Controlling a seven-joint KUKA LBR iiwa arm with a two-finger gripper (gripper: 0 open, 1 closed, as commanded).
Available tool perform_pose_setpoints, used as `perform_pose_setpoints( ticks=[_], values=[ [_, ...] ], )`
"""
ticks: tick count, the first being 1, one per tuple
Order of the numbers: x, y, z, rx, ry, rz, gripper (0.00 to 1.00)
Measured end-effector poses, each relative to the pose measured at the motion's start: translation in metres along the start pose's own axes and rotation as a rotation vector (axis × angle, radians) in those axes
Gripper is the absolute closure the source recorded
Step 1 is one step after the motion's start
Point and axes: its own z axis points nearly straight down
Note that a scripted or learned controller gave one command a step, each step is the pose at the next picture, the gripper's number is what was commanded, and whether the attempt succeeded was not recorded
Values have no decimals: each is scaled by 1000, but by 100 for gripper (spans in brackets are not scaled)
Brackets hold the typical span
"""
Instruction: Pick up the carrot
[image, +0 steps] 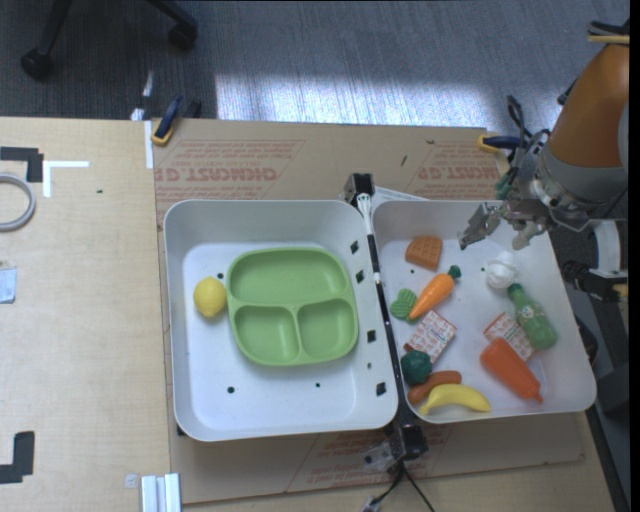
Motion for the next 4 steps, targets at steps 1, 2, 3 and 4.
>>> perform_pose_setpoints(
  ticks=[1,2,3,4],
  values=[
    [26,-9,122,0,0,148,0],
    [25,-9,112,0,0,151,100],
    [64,51,22,-1,-1,421,100],
    [64,51,22,-1,-1,421,0]
  ],
)
